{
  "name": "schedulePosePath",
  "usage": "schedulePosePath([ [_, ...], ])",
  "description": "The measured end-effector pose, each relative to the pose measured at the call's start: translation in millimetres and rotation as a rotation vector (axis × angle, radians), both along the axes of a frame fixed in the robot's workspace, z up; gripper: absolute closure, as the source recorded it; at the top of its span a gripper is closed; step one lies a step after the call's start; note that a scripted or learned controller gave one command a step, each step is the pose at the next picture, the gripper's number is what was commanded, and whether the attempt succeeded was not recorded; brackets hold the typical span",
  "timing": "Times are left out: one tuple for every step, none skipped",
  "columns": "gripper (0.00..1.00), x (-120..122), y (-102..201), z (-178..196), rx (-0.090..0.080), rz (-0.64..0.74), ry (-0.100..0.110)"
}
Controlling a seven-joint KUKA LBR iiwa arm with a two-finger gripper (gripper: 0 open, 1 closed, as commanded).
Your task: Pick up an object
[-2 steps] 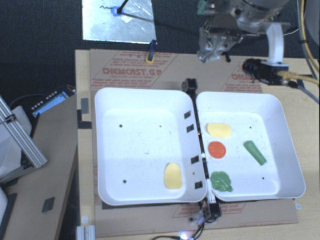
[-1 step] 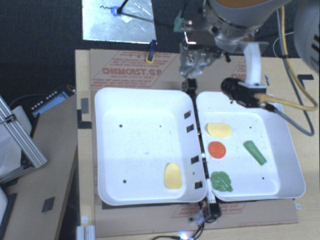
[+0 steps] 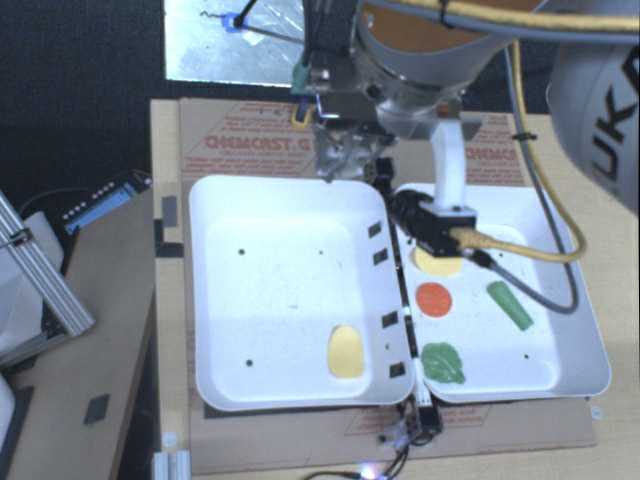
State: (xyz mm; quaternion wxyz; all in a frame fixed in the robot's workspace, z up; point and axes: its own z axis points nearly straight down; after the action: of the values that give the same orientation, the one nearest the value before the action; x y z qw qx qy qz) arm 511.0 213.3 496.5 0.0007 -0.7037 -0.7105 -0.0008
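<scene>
Arm (image 3: 430,28) is being brought in from the upper right of the frame, and it is filling most of that corner. Two bins are being carried on a printed cardboard sheet (image 3: 250,138). The left bin (image 3: 280,268) is sitting centre-left and the right bin (image 3: 540,358) is touching it at centre-right.

Gripper (image 3: 343,163) is being held at upper centre, over the far rim of the left bin near its right corner. Whether it is apart or together cannot be told, as the view is being blocked by the wrist. Nothing is being seen clamped in it.

Pick candidates are all lying on the bin floors:
- yellow oval (image 3: 346,351), lower right of the left bin, well apart from the gripper
- green lump (image 3: 442,363), lower left of the right bin
- green stick (image 3: 509,305), middle of the right bin, lying at a slant
- red disc (image 3: 433,299), left side of the right bin, just above the green lump
- pale yellow piece (image 3: 438,262), just above the red disc, partly being hidden by robot hardware

Progress judged: pick is not yet being made. Nothing is lifted and no contact is being shown. The whole job is being left to do: a target is to be chosen, then descent, closing and lifting. No object is lying under the gripper's present spot, so a sideways move is probably being needed first.
</scene>
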Motion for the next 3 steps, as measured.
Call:
schedulePosePath([
  [1.00,-25.5,22.1,29.2,0.000,-0.003,-0.003],
  [1.00,-24.4,21.3,39.6,0.001,-0.001,-0.004],
  [1.00,-24.1,21.5,50.5,0.003,0.005,-0.005],
])
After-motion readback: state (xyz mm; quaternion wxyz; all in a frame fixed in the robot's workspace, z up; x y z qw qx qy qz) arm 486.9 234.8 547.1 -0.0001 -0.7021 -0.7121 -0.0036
